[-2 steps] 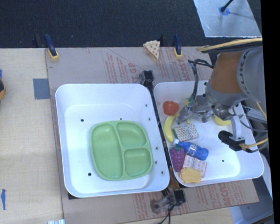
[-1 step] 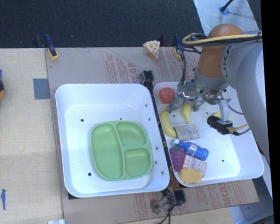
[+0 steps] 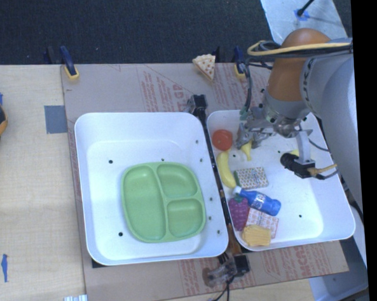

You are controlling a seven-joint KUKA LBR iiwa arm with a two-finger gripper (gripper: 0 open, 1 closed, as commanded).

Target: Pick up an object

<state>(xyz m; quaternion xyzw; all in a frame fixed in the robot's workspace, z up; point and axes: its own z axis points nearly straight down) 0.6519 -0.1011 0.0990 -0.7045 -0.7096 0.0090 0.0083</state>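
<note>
My gripper (image 3: 249, 140) hangs low over the back left part of the right bin (image 3: 320, 224). A small yellow piece (image 3: 246, 151) shows right at its tip; whether it is held is unclear. Just left of the gripper lies a red tomato (image 3: 223, 139), and a yellow banana (image 3: 226, 170) stretches toward the front beside it. In front of the gripper lie a patterned square pad (image 3: 251, 177), a blue bottle (image 3: 260, 201), a purple bunch of grapes (image 3: 238, 212), a pink-checked wafer (image 3: 264, 221) and a yellow item (image 3: 257, 236).
The left bin (image 3: 95, 136) holds a green divided plate (image 3: 163, 201). A cheese wedge (image 3: 204, 66) lies on the board behind the bins. The bins' shared wall (image 3: 212, 170) runs close to the banana and tomato.
</note>
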